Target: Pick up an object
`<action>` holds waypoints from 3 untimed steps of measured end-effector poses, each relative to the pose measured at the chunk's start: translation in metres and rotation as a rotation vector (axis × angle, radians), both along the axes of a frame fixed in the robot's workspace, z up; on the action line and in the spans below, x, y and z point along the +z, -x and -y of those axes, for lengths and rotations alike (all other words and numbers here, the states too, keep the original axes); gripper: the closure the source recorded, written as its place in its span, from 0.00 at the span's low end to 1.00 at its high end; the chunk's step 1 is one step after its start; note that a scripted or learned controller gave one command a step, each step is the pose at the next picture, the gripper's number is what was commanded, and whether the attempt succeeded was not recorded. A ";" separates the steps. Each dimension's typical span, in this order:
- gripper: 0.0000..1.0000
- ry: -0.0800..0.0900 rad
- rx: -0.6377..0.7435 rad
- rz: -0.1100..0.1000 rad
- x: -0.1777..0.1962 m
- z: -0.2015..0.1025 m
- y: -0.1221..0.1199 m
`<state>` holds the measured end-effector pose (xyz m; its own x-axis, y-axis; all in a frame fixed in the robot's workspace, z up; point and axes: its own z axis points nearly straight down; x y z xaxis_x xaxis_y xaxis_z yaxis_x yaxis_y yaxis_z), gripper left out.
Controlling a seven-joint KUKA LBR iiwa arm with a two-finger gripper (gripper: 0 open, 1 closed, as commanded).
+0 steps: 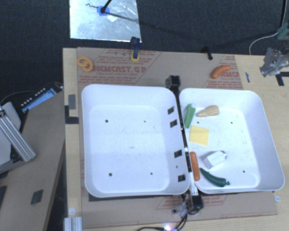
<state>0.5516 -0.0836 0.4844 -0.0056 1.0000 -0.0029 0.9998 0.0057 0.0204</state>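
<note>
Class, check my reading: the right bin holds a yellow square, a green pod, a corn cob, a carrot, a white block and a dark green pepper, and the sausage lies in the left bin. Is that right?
Not quite. The sausage lies on the brown board behind the right bin, outside both bins, as the camera view shows. The rest of the statement stands.

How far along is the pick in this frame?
Nothing looks done. The gripper sits off past the right bin's far corner, over none of the items. The yellow slice, corn piece, green pod, orange carrot, white block and dark green pepper lie in that bin. Approach, grasp and lift are all left.
</note>
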 end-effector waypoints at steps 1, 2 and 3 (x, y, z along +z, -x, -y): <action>1.00 -0.002 -0.002 -0.010 0.055 0.002 0.049; 1.00 -0.005 -0.006 -0.034 -0.197 0.009 0.067; 1.00 0.009 -0.015 -0.001 -0.050 0.120 0.065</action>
